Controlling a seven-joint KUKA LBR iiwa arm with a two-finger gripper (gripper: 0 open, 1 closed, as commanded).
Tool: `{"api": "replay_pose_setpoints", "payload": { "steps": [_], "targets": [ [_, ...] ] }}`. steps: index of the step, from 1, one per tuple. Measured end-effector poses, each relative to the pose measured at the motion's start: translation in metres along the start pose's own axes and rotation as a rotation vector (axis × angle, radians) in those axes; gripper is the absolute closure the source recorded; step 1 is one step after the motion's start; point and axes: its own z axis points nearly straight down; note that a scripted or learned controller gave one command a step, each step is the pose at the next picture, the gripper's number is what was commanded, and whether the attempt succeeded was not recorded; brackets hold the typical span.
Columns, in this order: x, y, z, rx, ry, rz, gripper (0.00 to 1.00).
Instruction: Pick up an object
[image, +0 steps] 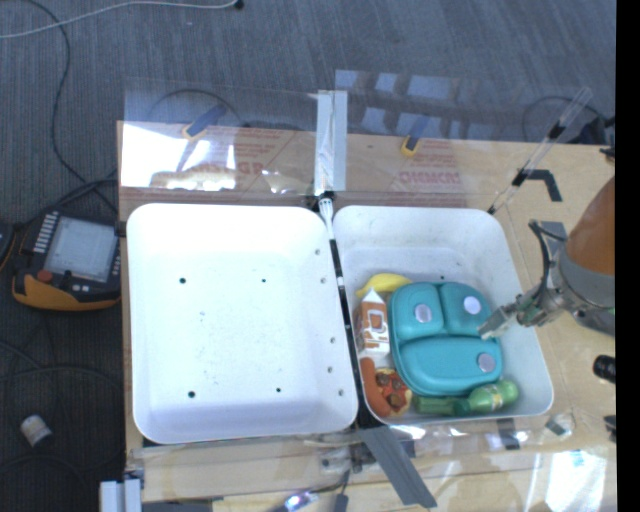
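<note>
Teal, rounded plastic toy (443, 337) fills the right bin (420, 225); end effector (505, 315) state unclear.

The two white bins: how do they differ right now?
The right bin holds a cluster of items: a teal toy, a yellow piece and a green piece. The left bin shows bare floor with small dark dots. The gripper reaches over the right bin's edge, not the left bin. Both are shallow, white and similar in size.

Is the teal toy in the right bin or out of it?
In: the teal toy lies inside the right bin, among other items.
</note>
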Motion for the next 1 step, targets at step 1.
{"api": "replay_pose_setpoints", "payload": {
  "steps": [1],
  "targets": [
    [0.0000, -0.0001, 0.0001, 0.000, 0.000, 0.000, 0.00]
  ]
}}
